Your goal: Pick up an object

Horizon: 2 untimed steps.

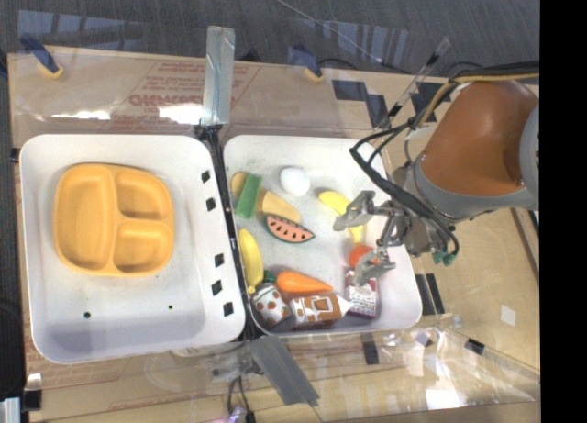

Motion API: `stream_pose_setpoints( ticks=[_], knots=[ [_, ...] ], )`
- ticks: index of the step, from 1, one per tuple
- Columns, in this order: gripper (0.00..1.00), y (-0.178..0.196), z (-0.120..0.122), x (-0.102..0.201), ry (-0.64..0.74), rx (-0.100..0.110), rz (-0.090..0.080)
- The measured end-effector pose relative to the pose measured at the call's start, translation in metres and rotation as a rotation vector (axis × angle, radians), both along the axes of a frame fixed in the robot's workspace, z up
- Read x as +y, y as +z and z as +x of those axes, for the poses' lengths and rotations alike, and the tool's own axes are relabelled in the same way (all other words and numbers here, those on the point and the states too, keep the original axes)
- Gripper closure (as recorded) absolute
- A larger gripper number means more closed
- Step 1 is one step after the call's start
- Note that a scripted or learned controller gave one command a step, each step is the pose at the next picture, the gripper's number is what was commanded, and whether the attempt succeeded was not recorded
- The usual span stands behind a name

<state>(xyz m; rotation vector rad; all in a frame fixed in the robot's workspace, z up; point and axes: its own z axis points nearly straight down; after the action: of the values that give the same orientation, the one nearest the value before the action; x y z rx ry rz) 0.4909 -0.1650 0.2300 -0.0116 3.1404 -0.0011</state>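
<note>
Pincer point(365, 238) open over right bin point(316, 148), fingers spread, nothing between them. Red-orange piece point(358, 254) sits in the gap below it. Carton point(363, 297) just under lower finger, label unreadable. Left of pincer: lemon point(333, 201), watermelon slice point(289, 228), egg point(293, 180), cheese wedge point(278, 204), green block point(249, 194), banana point(250, 258). Lower left: carrot point(304, 283), bottle point(316, 307). Far left bin point(110, 329) holds 1 yellow divided tray point(114, 219).
</note>
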Motion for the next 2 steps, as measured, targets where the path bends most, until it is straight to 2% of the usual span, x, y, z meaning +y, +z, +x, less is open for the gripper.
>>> stream_pose_setpoints(
  ticks=[1, 2],
  knots=[
    [0.00, -0.137, 0.061, -0.032, -0.180, -0.003, 0.000],
    [0.00, -0.137, 0.107, 0.067, -0.169, -0.003, 0.004]
  ],
)
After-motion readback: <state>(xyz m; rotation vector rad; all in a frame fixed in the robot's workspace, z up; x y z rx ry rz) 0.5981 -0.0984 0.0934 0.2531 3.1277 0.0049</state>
